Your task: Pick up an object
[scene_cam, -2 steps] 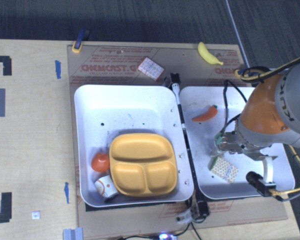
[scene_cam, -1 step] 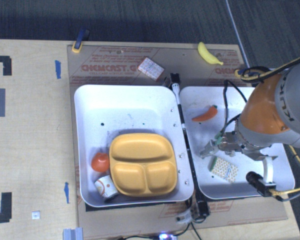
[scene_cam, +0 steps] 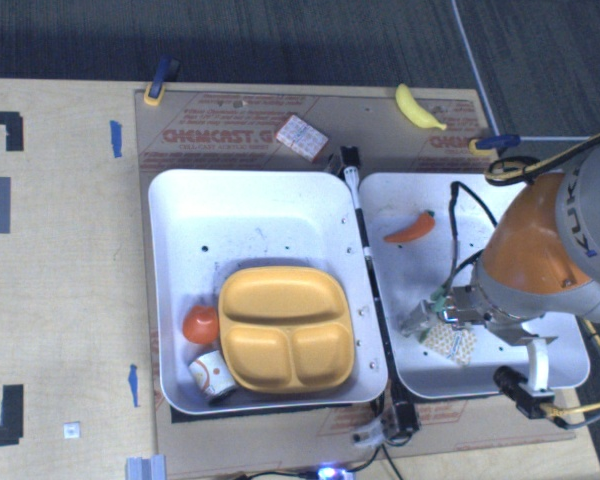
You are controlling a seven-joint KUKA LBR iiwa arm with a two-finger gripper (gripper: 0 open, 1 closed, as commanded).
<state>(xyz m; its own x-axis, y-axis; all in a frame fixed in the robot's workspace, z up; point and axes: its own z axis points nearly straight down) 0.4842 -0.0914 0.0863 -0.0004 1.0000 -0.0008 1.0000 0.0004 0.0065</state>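
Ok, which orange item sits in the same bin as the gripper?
The carrot, lying in the right bin above the gripper. The orange ball is in the left bin.

The arm (scene_cam: 550, 243) is cut off at the right edge, its end effector (scene_cam: 435, 313) too blurred to read, partly covering a patterned object (scene_cam: 450, 343).

A yellow plastic banana (scene_cam: 419, 108) and a small pink-checked card (scene_cam: 301, 136) lie on the brown cardboard sheet (scene_cam: 220, 133) behind the bins.
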